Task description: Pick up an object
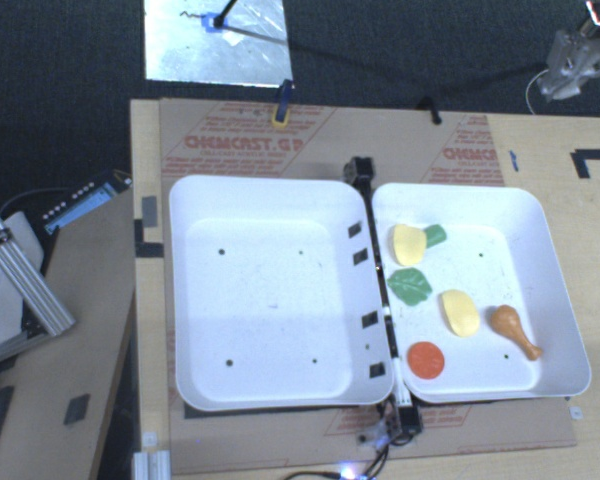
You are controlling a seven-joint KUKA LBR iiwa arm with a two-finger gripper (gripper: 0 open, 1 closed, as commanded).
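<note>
We see five small things lying in the right bin [555, 258], all resting on its white floor. Toward its upper left lies a pale yellow piece [408, 244] with a small green piece [435, 235] touching its upper right side. Just below them is a green leaf shape [410, 286], close to the bin's left wall. To the right of the leaf, near the middle of the bin, lies a second yellow piece [460, 313], and just beside it on the right is a brown drumstick-shaped toy [514, 330], its thin end pointing to the lower right. A red disc [426, 360] sits near the bin's lower left corner, apart from the rest. Nothing lies over any of them.

The hand [578, 60] is at the upper right of the frame, well apart from both bins and over the dark floor; we cannot tell how it is set.

The left bin [195, 268] adjoins the right one along a row of black clips [370, 288]. Both sit on a cardboard sheet [240, 138] with red print on the tabletop [90, 298]. At the upper left of the frame a shiny metal plate [180, 38] lies on dark carpet [60, 68]. An aluminium frame piece [20, 273] stands at the left edge.
</note>
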